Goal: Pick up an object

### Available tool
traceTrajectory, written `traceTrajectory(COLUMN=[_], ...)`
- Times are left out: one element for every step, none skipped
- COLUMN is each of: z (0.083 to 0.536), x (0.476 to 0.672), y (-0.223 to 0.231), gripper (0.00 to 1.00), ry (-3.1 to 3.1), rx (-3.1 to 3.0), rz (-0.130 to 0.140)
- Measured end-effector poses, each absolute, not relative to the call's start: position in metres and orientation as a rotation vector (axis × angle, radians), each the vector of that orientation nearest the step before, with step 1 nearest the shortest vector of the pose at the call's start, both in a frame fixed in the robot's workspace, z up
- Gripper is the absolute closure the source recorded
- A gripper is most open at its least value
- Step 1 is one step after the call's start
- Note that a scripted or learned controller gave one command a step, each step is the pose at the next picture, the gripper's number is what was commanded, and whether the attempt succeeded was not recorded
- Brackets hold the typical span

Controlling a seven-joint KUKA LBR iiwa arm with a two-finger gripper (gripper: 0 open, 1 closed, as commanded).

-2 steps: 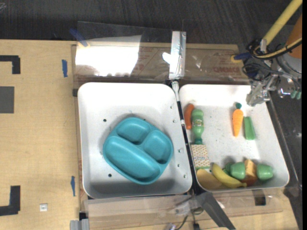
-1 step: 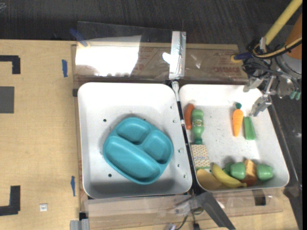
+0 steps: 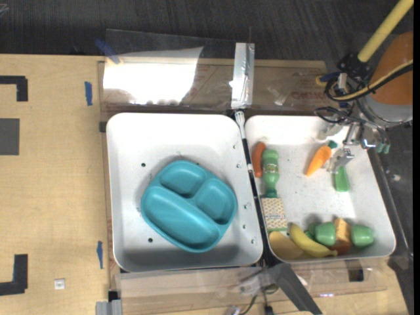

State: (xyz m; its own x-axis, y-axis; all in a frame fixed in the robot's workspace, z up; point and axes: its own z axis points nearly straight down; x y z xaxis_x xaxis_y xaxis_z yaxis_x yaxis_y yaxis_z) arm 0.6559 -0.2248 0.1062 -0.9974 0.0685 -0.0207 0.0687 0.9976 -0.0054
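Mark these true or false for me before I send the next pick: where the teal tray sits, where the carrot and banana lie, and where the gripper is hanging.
1. The teal divided tray lies in the left bin. True.
2. The carrot lies in the left bin. False: it lies in the right bin, near its far end.
3. The banana lies at the right bin's near end. True.
4. The gripper hangs over the teal tray. False: it is over the right bin, just right of the carrot.
5. The tray has three compartments. True.
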Motion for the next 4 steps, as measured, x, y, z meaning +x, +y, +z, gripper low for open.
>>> traceTrajectory(z=[0.087,0.087,0.088,0.168], x=[0.622,0.649,0.651,0.658], y=[-0.206,-0.154,-0.099,-0.16], gripper=[0.0,0.0,0.0,0.0], ry=[3.125,3.118,3.133,3.116], rx=[0.228,0.279,0.018,0.254], rz=[0.0,0.002,0.002,-0.003])
